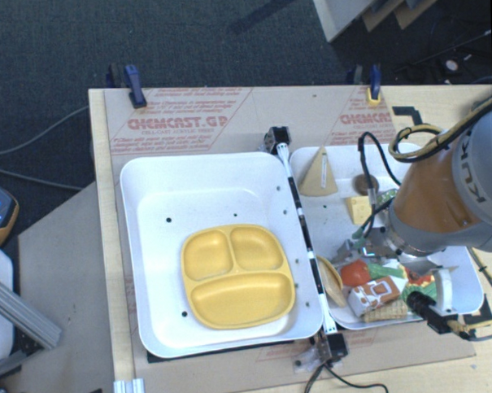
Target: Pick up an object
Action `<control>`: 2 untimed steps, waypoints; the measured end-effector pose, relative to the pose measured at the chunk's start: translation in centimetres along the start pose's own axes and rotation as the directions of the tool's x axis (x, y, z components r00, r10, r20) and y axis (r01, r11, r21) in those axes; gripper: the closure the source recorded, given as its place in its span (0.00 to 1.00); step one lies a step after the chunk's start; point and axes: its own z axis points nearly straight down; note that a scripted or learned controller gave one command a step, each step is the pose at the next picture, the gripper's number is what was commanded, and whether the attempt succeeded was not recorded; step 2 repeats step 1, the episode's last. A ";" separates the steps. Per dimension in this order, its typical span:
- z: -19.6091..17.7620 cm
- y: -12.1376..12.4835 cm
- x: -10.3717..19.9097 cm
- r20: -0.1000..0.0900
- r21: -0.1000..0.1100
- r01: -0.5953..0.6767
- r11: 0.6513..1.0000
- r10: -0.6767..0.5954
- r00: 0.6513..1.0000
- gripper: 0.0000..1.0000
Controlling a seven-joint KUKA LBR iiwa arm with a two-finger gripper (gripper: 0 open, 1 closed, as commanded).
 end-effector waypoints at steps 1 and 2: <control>-0.9 -1.5 -6.7 -0.003 0.010 -0.002 1.000 0.002 1.000 0.00; -0.9 -1.5 -6.7 -0.003 0.010 -0.002 1.000 0.002 1.000 0.00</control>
